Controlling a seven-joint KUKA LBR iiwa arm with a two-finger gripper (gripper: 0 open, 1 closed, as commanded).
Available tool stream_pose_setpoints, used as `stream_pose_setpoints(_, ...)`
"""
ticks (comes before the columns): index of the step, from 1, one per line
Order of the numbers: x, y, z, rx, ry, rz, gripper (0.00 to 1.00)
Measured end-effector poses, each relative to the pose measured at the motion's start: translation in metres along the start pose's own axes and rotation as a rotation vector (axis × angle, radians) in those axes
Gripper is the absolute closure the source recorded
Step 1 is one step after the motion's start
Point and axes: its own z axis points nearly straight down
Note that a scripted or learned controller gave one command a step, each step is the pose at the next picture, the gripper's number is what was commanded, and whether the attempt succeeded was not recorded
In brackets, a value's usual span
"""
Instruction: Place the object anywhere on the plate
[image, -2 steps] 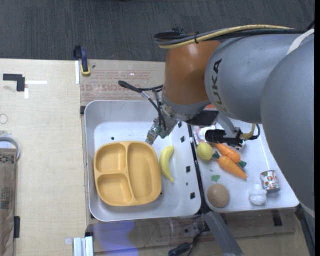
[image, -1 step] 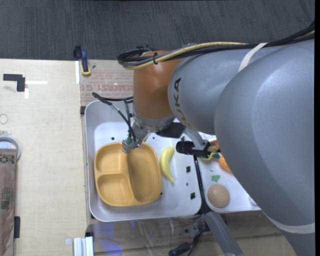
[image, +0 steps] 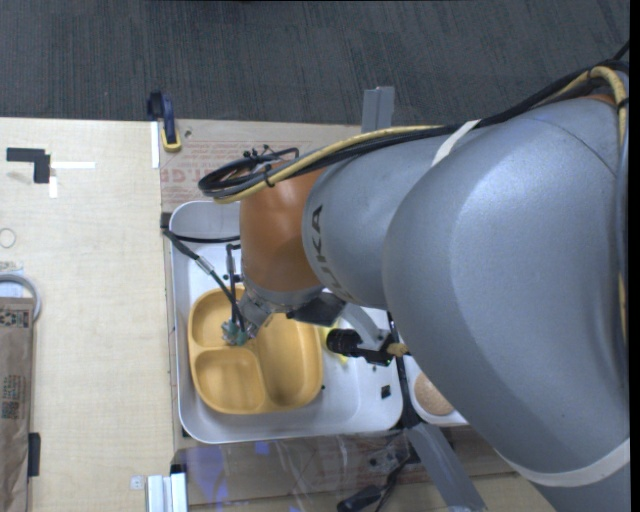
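A yellow plate (image: 290, 375) with three sections lies in the left white bin (image: 200, 425). My gripper (image: 237, 333) hangs low over the ridge where the plate's dividers meet, at the upper left section. A small greenish thing (image: 234, 337) sits right at the gripper's tip; whether it is gripped or resting on the plate is too small to tell. The grey arm and its orange band cover most of the bins.
A small black piece (image: 383, 391) lies on the bin floor right of the plate. A tan round thing (image: 430, 397) peeks out from under the arm in the right bin. A brown bag (image: 12, 380) lies on the wooden bench at far left.
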Motion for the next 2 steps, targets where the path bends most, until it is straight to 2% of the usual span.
stream_pose_setpoints(1, -0.054, 0.030, 0.001, 0.010, 0.009, -0.404, 1.00)
stream_pose_setpoints(2, -0.075, 0.062, -0.014, 0.017, 0.014, -0.458, 1.00)
